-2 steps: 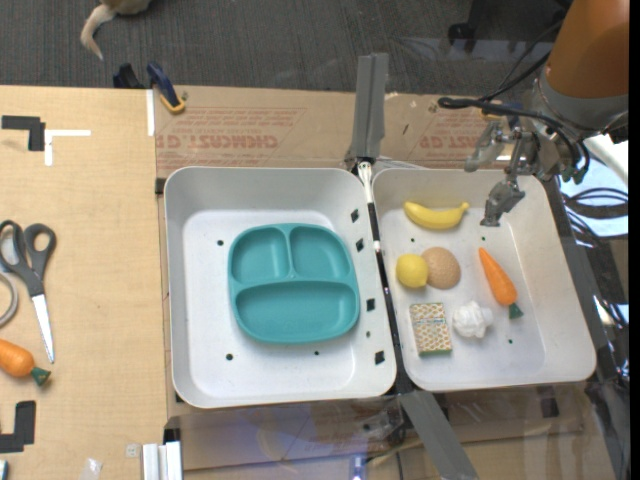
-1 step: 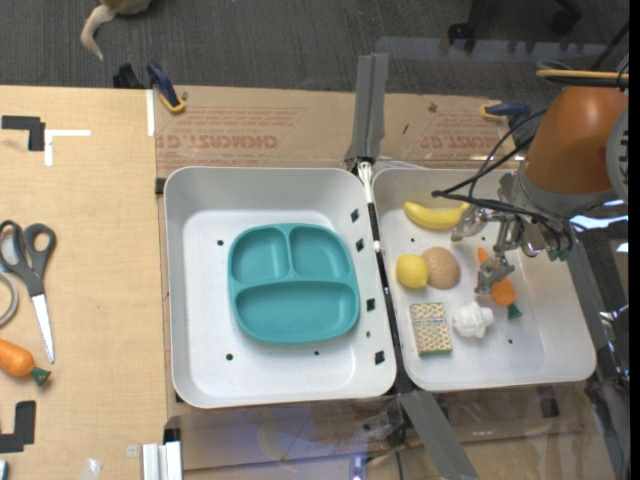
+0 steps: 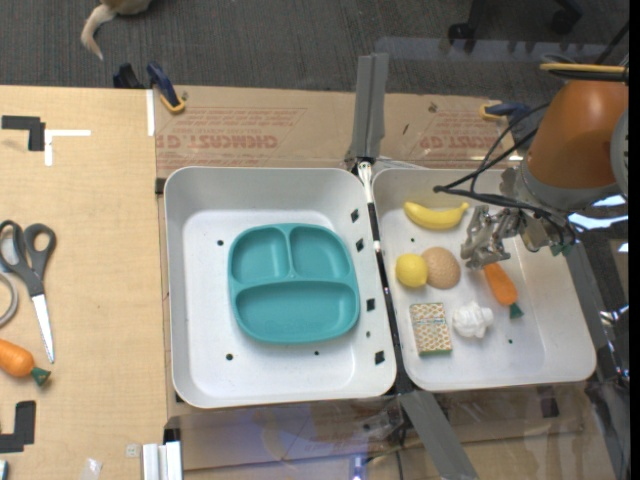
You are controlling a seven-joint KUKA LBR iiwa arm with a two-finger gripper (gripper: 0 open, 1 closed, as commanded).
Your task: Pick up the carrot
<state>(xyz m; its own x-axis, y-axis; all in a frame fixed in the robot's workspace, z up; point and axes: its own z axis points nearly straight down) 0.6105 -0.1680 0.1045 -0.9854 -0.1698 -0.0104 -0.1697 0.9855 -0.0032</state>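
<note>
Nearest the camera in the right bin [image 3: 560, 363]: a small patterned box [image 3: 430, 328] and a white crumpled lump [image 3: 472, 319], both lying loose and not part of the job. Just beyond, the carrot [image 3: 500, 285], flat on the bin floor, tip slanting toward the near right, so clearly not lifted yet. Right above its upper end, the gripper [image 3: 486, 244], low and close, maybe brushing the carrot's top, but too blurry up there to say open or closed, honestly can't tell. Nothing visibly between anything. Beside it, a lemon [image 3: 411, 270] and brownish egg-shaped thing [image 3: 440, 267]; farther back, a banana [image 3: 436, 214]. Looks like approach mostly done, with grasp and lift both left.
</note>
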